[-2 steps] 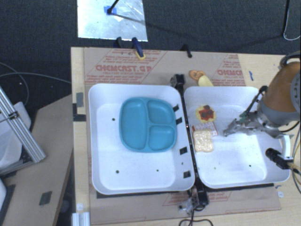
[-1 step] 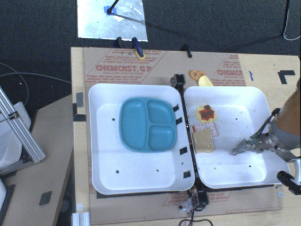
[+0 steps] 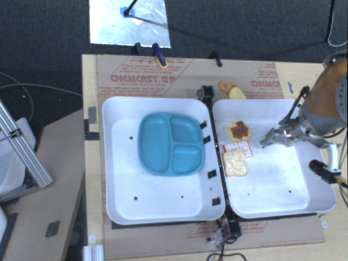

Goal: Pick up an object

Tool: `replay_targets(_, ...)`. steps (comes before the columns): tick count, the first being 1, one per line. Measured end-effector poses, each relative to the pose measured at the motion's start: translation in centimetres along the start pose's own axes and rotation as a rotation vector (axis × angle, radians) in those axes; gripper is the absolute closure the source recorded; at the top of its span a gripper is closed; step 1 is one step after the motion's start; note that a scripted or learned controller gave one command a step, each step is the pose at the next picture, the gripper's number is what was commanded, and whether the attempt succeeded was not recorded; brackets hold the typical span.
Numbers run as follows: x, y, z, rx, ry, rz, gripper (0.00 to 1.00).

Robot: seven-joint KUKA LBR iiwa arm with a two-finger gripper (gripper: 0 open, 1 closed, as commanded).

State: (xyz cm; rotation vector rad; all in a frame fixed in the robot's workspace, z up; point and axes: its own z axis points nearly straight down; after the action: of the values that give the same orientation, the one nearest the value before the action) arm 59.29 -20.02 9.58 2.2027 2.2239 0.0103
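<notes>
Nearest the camera, the front rim of the right bin runs along the tabletop, and just past it the bin floor lies bare. Further in, toward the divider, sit the candidates for picking: a pale, bumpy flat piece, touching a small white card with red print, and beyond that a red and yellow toy food item. All three cluster in the left part of the right bin. A divided blue plate rests in the left bin, well apart from the arm.

Reaching in from the right, the gripper hovers over the middle of the right bin, to the right of the cluster, with nothing between its fingers; whether they are apart or together cannot be told from this angle.

To do this step well, it seems wise to choose one item, probably the red and yellow one, since it stands slightly clear of the others. Centre above it before descending, and straddle it squarely. Closing on the overlapping card and pale piece risks a slip.
</notes>
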Motion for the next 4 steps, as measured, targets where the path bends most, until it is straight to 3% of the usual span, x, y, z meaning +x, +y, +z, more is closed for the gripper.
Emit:
replay_targets(1,-0.7,-8.0,0.5,-0.002,-0.003,0.010,0.00)
replay_targets(2,5.8,-10.2,0.5,-0.006,-0.006,0.004,0.00)
replay_targets(3,5.5,-9.9,-0.6,-0.010,-0.007,0.007,1.00)
replay_targets(4,15.3,-10.1,-9.5,0.003,0.007,-0.005,1.00)
